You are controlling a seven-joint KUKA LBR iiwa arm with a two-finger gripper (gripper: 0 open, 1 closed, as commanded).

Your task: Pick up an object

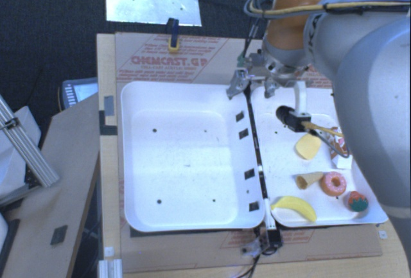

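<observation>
My pincer [263, 83] hangs over the far end of the divider between the bins, at twelve o'clock from the right bin [280, 144]; I cannot tell how wide it stands, and nothing shows in it. The banana [295, 208] lies at six o'clock in that bin. I judge it light, smooth and rigid, a toy perhaps; best pinched across its curved middle.
</observation>
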